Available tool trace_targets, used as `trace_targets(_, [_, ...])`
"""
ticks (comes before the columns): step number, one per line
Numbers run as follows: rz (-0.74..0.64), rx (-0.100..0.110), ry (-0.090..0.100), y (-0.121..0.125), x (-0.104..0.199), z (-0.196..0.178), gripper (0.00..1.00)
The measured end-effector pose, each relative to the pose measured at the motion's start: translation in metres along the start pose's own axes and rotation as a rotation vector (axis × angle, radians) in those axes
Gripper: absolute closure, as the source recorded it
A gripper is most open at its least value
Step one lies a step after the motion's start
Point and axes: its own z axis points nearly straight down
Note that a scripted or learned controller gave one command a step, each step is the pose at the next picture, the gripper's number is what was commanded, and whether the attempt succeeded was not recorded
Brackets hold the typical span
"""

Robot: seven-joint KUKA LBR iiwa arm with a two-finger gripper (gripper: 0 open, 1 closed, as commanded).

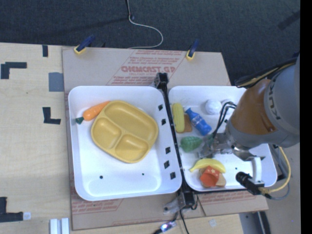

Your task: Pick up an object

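My gripper (pixel 209 148) hangs low in the right bin (pixel 253 94), just above a yellow banana (pixel 208 165) and right of a green toy (pixel 191 143). A red fruit on a tan piece (pixel 210 178) lies in front of the banana. A corn cob (pixel 178 117), a blue bottle (pixel 198 122) and a white ball (pixel 212 106) lie toward the bin's back. The arm's orange band (pixel 253 113) covers the middle of this bin. I see nothing held.
The left bin (pixel 80 145) holds a yellow divided plate (pixel 125 130) and an orange carrot (pixel 94 111) at its back left. A black divider (pixel 168 130) runs between the bins. Both bins rest on cardboard (pixel 146 65).
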Motion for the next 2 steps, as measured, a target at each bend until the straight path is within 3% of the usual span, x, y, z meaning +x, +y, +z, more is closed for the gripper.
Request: trace_targets(2, [-0.001,-0.002,0.0,0.014,0.005,-0.096,1.0])
